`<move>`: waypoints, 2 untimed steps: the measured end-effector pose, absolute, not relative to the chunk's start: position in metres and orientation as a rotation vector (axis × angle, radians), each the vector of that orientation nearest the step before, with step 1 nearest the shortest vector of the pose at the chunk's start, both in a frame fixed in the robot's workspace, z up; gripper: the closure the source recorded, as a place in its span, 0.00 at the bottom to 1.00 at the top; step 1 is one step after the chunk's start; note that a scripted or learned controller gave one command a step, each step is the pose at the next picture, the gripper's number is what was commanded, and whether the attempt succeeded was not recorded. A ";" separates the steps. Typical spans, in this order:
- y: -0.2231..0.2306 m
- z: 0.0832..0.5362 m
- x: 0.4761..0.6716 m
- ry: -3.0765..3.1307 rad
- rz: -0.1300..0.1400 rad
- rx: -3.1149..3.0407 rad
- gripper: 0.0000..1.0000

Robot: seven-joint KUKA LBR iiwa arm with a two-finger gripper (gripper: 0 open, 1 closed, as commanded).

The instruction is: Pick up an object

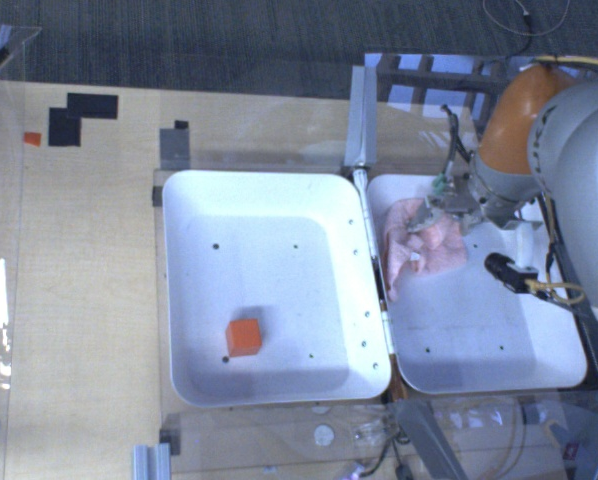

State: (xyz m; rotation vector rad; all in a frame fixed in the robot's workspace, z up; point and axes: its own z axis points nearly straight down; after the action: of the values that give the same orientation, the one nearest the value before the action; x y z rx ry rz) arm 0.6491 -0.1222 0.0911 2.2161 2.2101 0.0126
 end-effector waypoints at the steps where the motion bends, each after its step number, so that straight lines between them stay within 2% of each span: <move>1: -0.174 0.091 0.657 2.333 0.009 2.084 0.00; 2: -0.181 0.092 0.667 2.682 -0.013 1.640 0.00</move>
State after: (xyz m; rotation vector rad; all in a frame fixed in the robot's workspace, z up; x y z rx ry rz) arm 0.6674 -0.1806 0.0917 1.6395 2.6815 -0.0133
